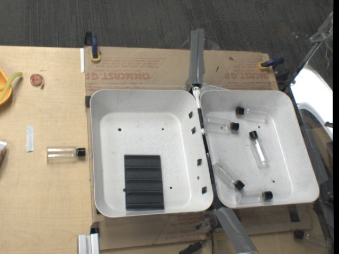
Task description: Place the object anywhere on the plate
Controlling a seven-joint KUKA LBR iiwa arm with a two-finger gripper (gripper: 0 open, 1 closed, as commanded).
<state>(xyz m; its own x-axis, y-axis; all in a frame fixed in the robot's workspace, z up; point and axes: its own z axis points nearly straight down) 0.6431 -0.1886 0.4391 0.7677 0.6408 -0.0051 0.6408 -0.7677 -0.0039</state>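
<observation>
On the table (42, 194) we see a lone vial (65, 152) at nine o'clock, with a yellow bowl (4, 87) toward ten.

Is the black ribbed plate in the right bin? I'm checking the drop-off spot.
No, the black ribbed plate lies in the left bin.

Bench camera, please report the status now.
Clear vials lie loose in right bin. Black ridged plate in left bin, nothing on it.
</observation>
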